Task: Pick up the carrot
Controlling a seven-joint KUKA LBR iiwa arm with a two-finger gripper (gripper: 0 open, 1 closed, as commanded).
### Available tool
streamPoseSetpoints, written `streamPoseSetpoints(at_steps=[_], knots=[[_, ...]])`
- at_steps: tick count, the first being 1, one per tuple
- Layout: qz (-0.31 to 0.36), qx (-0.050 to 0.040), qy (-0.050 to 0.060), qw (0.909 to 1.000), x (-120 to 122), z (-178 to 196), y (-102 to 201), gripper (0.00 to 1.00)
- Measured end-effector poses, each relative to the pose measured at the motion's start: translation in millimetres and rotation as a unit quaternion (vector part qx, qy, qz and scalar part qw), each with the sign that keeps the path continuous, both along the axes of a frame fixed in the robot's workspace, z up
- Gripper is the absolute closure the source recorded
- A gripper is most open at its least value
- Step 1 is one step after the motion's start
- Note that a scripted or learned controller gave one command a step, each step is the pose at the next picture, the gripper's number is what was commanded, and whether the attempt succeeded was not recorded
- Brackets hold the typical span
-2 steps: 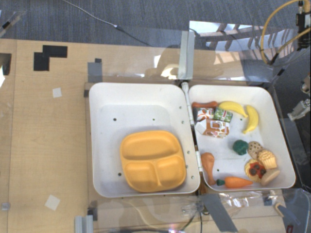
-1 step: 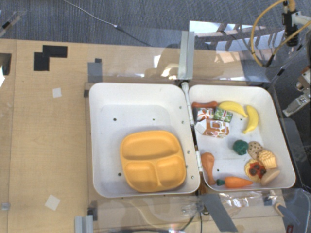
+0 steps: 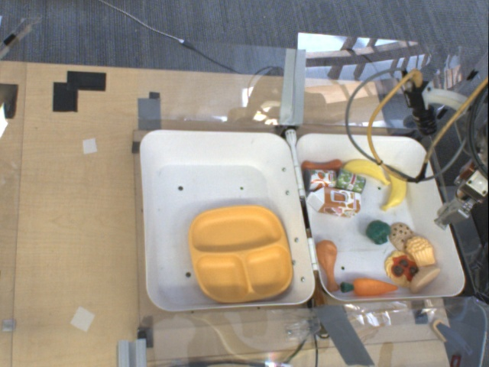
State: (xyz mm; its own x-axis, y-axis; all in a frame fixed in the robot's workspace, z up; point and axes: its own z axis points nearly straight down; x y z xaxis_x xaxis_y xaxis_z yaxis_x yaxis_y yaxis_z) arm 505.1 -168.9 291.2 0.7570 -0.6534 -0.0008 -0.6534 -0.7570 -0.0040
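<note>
Right now your carrot [image 3: 372,287] lies flat along the near wall of the right bin [image 3: 451,277], hemmed in by a pizza slice [image 3: 401,267] at its tip, so expect a tight approach; the arm's grasp state can't be told.

A: Where's the carrot [image 3: 373,287]?
B: Lying flat at the near edge of the right bin [image 3: 451,274], green end pointing left, just below the pizza slice [image 3: 403,267]

A: And the left bin [image 3: 164,205]?
B: It holds a yellow divided plate [image 3: 240,251]; a banana [image 3: 380,180] lies far back in the right one
</note>
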Motion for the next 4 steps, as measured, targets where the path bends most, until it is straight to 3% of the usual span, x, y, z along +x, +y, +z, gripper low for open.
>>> streamPoseSetpoints(at_steps=[1, 2, 3, 4], knots=[[0.159, 0.0001, 0.001, 0.9873, -13, -119, -18, 1.0], [0.161, -0.0006, 0.0, 0.987, 23, -150, -36, 1.0], [0.234, -0.0045, -0.007, 0.9723, 7, -30, -17, 1.0], [0.252, -0.0025, -0.004, 0.9676, 1, -18, -38, 1.0]])
